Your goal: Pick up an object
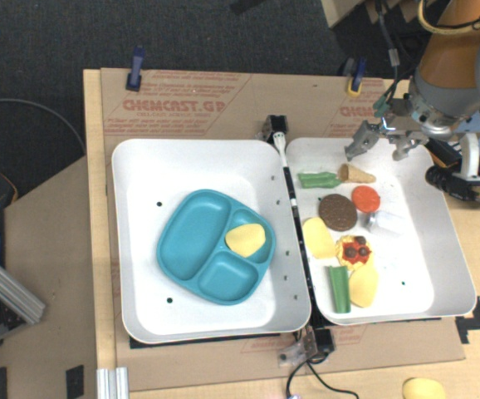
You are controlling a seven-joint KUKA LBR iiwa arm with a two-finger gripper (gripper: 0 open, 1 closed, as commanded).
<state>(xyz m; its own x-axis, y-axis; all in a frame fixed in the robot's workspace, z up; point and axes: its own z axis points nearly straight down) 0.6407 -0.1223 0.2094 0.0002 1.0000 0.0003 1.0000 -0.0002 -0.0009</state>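
Toy food (340, 213) partly overlaps; pincer (383, 140) holds nothing.

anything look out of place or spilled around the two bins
One thing: a small yellow rounded object lies outside both bins, on the bench at the view's bottom edge, right of centre. The other toy foods sit inside the right white bin, and one yellow piece rests on the teal divided plate.
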